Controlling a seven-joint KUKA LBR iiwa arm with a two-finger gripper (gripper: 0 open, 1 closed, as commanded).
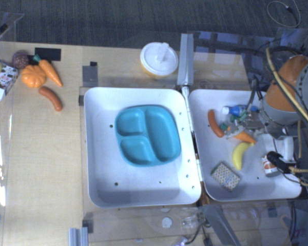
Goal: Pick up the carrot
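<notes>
— Carrot [244, 136]: where do you see it?

— You see it in the right bin [208, 186], near the middle, an orange wedge just above the banana [238, 155] and right under the gripper [239, 125]. You cannot tell whether the gripper is parted or closed; its tip is a tangle of metal and blue, and nothing shows plainly between its fingers.

— How much room do you have around it?

— Little. The sausage [214, 123] lies just to its left, the banana touches or nearly touches its lower side, and the arm [285, 99] covers the bin's right part. The bin's lower left is freer, with only a checkered sponge [225, 176] there. The left bin [100, 188] holds one blue divided plate [146, 135], with bare floor all round it.

— What is hard to read?

— The carrot's upper end is hidden by the gripper. A small red and white thing [269, 164] by the cables is partly covered.

— Counts?

— Two bins, one plate, one banana. Two carrots: the second [50, 72] lies on the bench at the far left, beside a pumpkin [33, 76] and a second sausage [51, 98]. One white lidded cup [159, 59] stands above the bins.
</notes>
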